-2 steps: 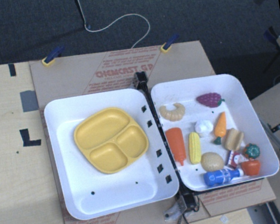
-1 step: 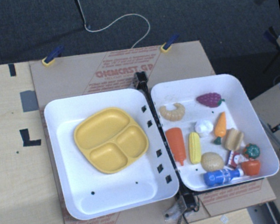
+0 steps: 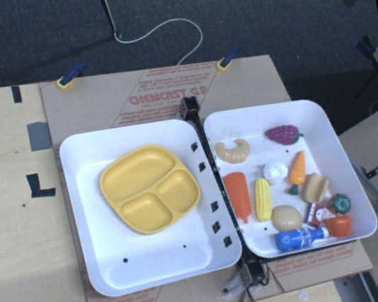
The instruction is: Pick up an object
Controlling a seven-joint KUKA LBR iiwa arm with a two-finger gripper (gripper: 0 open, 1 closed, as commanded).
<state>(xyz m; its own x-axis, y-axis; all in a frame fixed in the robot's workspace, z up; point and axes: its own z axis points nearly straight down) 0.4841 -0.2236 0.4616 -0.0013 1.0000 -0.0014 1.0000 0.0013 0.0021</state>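
Observation:
The right bin [image 3: 312, 113] holds several toy foods. A beige croissant [image 3: 233, 151] and a purple grape bunch [image 3: 282, 134] lie near its back. An orange-red sausage [image 3: 237, 196] and a yellow corn cob [image 3: 262, 199] lie side by side at the left. A small carrot [image 3: 297, 168], a white piece [image 3: 274, 170], a bread roll [image 3: 314, 187] and a potato [image 3: 286, 218] sit in the middle. A blue bottle [image 3: 300, 238], a red tomato [image 3: 339, 226] and a green-topped piece [image 3: 340, 204] crowd the front right corner.
The left bin [image 3: 86, 200] holds a yellow three-compartment plate [image 3: 151, 187]. Both bins rest on a cardboard sheet [image 3: 157, 91] held by yellow and blue clamps. A white cable [image 3: 154, 30] loops over the dark floor behind.

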